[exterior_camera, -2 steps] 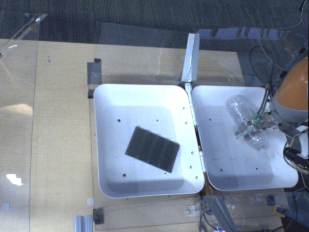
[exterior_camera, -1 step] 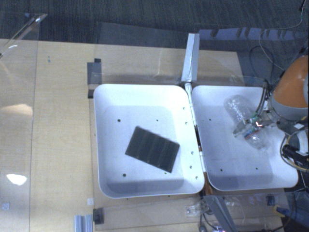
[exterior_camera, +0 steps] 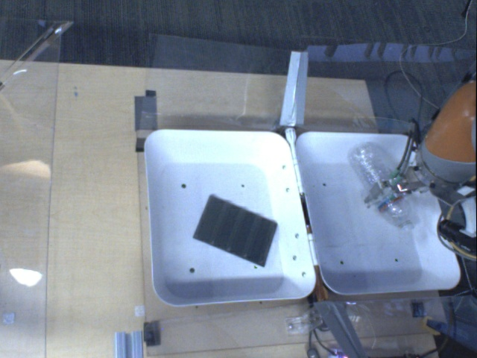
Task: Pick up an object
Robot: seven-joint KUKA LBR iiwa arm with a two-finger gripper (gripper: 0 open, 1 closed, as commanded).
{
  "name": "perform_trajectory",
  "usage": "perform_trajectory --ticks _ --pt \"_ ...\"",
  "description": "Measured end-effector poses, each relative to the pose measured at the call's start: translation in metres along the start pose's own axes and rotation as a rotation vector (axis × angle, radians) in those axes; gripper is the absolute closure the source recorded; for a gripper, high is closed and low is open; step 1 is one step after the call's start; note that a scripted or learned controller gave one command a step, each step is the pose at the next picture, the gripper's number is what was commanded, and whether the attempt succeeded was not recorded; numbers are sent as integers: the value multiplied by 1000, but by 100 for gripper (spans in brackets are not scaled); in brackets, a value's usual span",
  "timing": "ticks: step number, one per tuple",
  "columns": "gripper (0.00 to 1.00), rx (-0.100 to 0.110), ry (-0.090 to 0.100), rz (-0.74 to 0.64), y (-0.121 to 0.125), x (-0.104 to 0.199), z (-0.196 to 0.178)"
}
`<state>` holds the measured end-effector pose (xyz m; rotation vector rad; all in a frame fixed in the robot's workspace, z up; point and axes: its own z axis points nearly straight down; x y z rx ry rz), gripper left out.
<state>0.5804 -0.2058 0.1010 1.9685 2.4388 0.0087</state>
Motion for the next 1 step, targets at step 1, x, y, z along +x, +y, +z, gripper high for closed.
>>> perform_trajectory --ticks 1 --pt "100 18 6 17 45 51 -78"
